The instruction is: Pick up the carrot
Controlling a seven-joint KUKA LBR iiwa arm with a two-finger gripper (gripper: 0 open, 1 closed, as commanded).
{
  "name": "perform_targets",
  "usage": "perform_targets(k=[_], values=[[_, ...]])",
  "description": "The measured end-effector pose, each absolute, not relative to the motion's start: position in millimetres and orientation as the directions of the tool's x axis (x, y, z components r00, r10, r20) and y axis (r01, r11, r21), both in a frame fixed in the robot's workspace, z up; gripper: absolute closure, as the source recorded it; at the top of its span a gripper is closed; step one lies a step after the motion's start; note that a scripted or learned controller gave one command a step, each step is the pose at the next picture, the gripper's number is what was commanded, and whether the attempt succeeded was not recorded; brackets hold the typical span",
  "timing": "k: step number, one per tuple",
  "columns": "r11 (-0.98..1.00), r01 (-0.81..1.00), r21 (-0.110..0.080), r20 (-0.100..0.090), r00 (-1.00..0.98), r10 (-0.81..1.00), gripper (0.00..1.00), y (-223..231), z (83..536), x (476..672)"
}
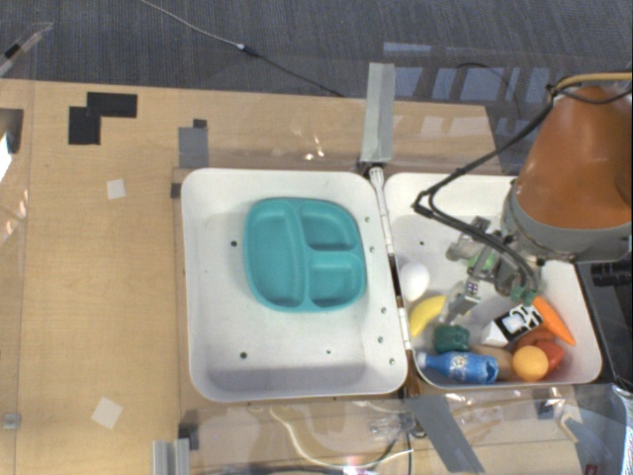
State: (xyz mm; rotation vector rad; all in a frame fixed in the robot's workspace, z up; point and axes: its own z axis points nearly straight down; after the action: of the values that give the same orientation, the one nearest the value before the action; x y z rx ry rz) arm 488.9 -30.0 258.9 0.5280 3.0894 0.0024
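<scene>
The carrot [554,321] is a short orange stick lying at a slant near the right wall of the right bin [435,191]. It rests beside a black-and-white tag [519,321], above a red object [551,349]. My gripper [466,299] hangs low over the bin's middle, pointing down and to the left. It is well to the left of the carrot, just above a yellow fruit [426,315] and a green item [453,338]. Nothing shows in its grip.
The right bin also holds a white egg [413,281], a blue can [461,367], a wooden piece [502,364] and an orange ball [531,363] crowded along its front wall. A teal divided plate [302,252] lies in the left bin [213,295]. A black cable [445,188] loops over the right bin.
</scene>
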Motion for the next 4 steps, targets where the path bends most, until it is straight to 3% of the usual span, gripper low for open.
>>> perform_targets(k=[1,2,3,4], values=[[0.924,0.383,0.002,-0.001,-0.924,0.383,0.0,6,183,512.3],[0.923,0.385,0.003,-0.005,-0.923,0.385,0.0,5,185,513.3],[0.991,0.133,0.001,-0.01,-0.991,0.133,0.0,-45,187,616.1],[0.944,0.329,0.003,-0.006,-0.944,0.329,0.0,-25,185,488.1]])
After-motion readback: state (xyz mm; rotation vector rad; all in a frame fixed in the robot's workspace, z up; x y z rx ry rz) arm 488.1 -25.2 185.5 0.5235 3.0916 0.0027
